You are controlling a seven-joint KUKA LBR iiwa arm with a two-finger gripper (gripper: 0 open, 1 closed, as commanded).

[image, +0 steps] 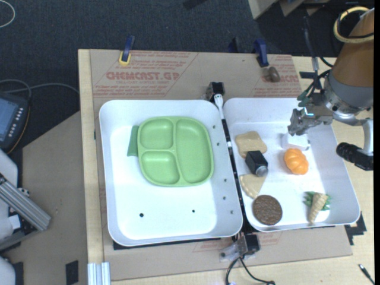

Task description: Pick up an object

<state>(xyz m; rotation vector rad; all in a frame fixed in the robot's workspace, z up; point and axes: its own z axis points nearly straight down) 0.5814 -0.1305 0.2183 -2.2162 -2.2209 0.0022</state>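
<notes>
**Gripper above the right bin**

Nearest in the right bin (347, 209) lie a brown disc (267, 209) and corn cob (317, 204); farther, an orange (295, 161). Beyond it hovers the gripper (301, 123); I cannot tell its state.

Overhead slanted view of a desk (178, 70) with two white bins. The left bin (119, 218) holds a green divided plate (176, 150). The right bin (341, 183) holds an orange fruit (296, 161), a black block (257, 162), a brown disc (267, 209) and a corn cob (317, 205). The pincer (301, 126) hangs above the orange fruit.
</notes>
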